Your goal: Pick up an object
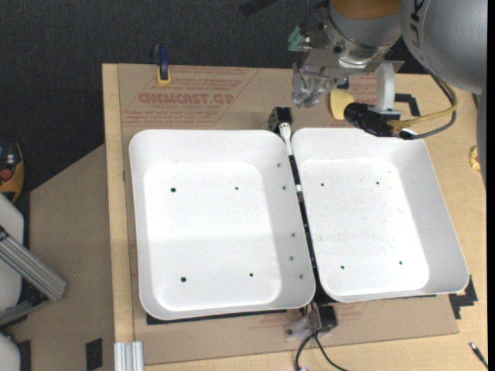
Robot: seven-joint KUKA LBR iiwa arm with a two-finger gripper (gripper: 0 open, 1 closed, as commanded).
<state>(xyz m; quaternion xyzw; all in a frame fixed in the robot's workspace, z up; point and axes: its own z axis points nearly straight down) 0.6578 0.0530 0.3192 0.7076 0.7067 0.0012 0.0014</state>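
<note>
Blurring above the right bin point(433, 176), the fingers point(309, 91) defy reading.

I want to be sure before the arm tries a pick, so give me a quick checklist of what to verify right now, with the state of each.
1. Tool above a bin: not ok, it hangs beyond the far edge of the bins, over the brown board.
2. Object between the tool's fingers: cannot tell, the tool is small and blurred.
3. Object to pick in the left bin: not ok, I see only white floor with dark dots.
4. Object to pick in the right bin: not ok, same bare floor.
5. Bins seated side by side: ok, their inner rims meet along the middle.
6. Cable near the wrist: cannot tell whether it would snag.
</note>
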